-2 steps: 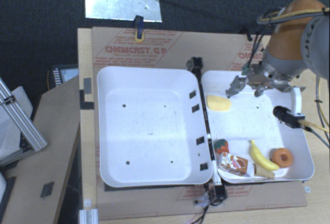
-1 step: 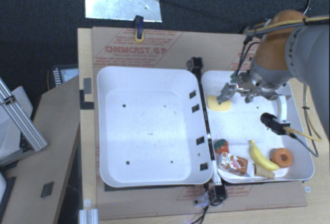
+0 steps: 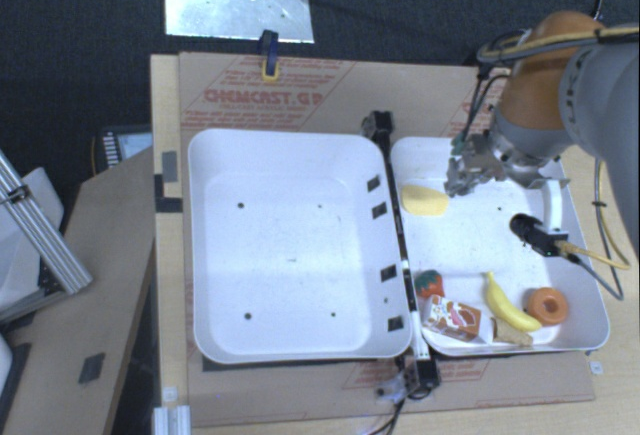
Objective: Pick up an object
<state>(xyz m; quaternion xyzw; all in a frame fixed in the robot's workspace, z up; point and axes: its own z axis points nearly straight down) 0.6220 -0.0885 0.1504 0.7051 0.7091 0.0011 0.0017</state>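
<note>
Lowest in the view, a printed carton is seen at the front edge of the right-hand bin, with a small red fruit just behind it. A pale yellow piece is set against that bin's left wall, further back. The gripper is held just beside its right end; whether it is clenched cannot be told. A banana and an orange ring are laid near the front right corner.

Left bin and right bin were plain white. Contents of the right bin: pale yellow piece, yellow banana, orange ring, small red item with a green top, white packet printed in red and brown. Cardboard was tan with red lettering; arm grey, banded orange.
</note>
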